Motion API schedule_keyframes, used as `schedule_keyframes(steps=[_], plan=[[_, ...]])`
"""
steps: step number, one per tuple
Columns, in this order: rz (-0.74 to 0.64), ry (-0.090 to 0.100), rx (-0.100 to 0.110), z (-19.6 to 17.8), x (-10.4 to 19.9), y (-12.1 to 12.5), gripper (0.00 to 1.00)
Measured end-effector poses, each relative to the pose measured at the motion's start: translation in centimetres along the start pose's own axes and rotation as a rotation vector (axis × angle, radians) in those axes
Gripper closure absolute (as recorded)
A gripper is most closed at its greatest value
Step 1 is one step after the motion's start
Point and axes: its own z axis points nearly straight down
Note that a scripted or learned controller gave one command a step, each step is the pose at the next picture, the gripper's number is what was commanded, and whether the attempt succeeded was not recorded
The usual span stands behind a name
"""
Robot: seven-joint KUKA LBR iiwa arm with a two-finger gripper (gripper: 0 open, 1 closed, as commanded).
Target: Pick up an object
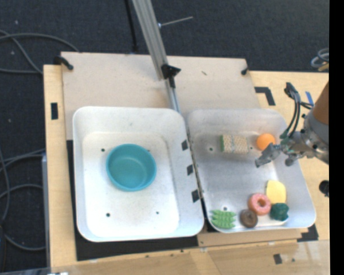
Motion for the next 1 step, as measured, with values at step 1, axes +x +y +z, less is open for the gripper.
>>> schedule_keyframes(steps=[1], plan=[[0.001, 0.000, 0.000, -0.01, 0.00, 0.00, 0.00]])
